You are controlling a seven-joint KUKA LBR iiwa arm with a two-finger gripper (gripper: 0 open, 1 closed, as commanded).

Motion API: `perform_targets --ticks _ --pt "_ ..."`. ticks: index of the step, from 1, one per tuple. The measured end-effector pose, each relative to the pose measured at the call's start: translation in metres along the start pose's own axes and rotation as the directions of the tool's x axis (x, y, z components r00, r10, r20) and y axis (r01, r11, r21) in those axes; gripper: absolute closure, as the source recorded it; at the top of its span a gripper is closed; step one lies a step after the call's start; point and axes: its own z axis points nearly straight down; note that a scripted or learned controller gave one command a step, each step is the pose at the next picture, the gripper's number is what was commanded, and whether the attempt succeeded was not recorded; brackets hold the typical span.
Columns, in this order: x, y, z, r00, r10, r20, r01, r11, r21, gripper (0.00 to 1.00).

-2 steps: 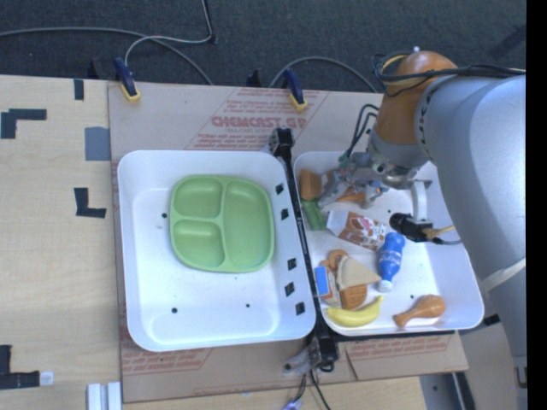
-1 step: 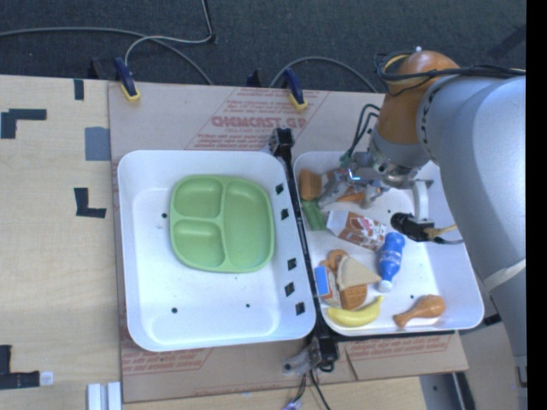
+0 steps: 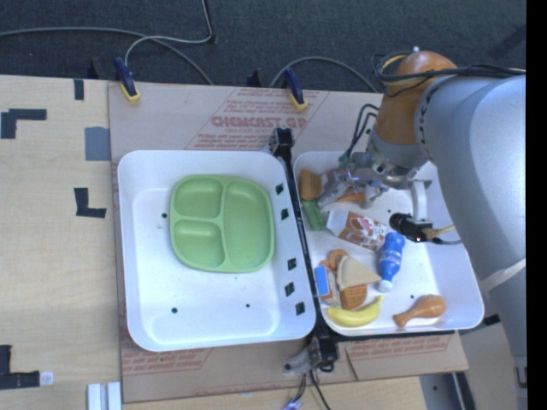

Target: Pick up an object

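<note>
- Two shallow white bins sit side by side on the bench: the left bin (image 3: pixel 145 314) and the right bin (image 3: pixel 453 272), their inner walls touching along a dark divider.
- The grey arm (image 3: pixel 487 161) (with its orange band (image 3: pixel 406 101) above the wrist) enters from the right and bends down over the far end of the right bin.
- A green divided plate (image 3: pixel 222 223) lies flat in the left bin, nearer its far side, with three compartments.
- The gripper (image 3: pixel 363 180) hangs low over the far part of the right bin, among the clutter there; whether its jaws are spread or closed, and whether anything sits between them, cannot be told from this angle.
- Just beneath and beside the gripper lie a brown toy piece (image 3: pixel 309 184) and an orange item (image 3: pixel 342 198), too tangled to separate clearly.
- A printed packet (image 3: pixel 361 229) lies near the middle of the right bin, just beside a blue bottle (image 3: pixel 391 257) with a white cap, tilted along the bin floor.
- A sandwich-like wedge (image 3: pixel 355 273) rests near the bin's near end, with a small blue block (image 3: pixel 323 282) against its left side.
- A yellow banana (image 3: pixel 355 315) lies along the near wall.
- A toy drumstick (image 3: pixel 420 309) sits in the near right corner, apart from the banana.
</note>
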Motion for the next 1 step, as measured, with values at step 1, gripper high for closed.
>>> perform_targets --ticks 1 --pt "0.0000 0.0000 0.0000 1.000 0.000 0.000 0.000 1.000 0.000 0.00"
